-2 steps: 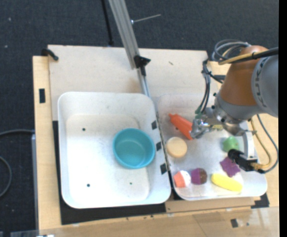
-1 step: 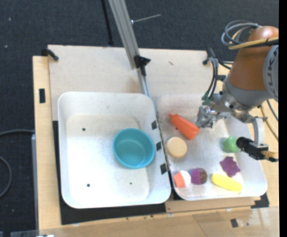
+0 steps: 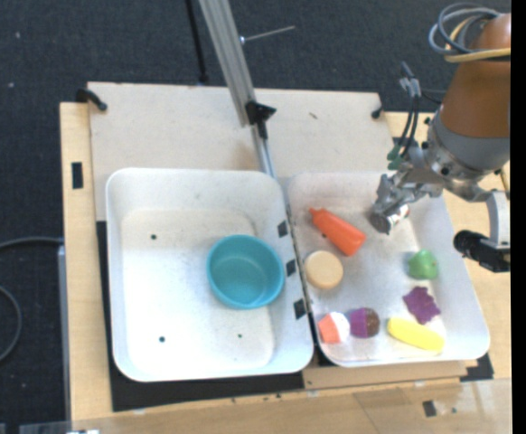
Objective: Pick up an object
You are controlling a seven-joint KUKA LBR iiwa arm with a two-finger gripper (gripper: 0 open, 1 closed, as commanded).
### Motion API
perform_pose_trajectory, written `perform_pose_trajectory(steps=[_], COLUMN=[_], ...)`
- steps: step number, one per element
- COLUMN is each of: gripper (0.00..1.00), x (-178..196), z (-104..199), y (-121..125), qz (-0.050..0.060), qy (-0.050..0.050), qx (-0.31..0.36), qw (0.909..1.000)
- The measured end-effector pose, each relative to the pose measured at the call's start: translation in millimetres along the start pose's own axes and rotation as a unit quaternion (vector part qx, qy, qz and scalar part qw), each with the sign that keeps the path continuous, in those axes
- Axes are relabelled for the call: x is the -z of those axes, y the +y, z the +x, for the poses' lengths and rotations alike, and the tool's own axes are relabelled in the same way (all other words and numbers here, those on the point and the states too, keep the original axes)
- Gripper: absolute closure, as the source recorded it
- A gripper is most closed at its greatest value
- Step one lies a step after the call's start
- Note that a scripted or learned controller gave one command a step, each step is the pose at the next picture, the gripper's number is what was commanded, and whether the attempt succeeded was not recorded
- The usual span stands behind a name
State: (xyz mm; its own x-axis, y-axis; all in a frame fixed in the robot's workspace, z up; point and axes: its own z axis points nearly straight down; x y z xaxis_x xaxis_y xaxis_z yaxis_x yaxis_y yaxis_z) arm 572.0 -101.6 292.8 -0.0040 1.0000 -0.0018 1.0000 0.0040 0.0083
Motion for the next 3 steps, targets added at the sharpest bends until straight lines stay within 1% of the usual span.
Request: perform_pose_trajectory(steps=[1,2,3], gripper=[1.0,1.0,1.0], x=[-3.1,-22.7,-44.0], z=[56.8,101.1,150.2], y=[-4.1,2.7,3.6], qz=[0.003,0.005,0.005], qy=[0.001,0.001,0.001], qx=[0.001,0.001,0.001], qw=[1.0,1.0,1.0])
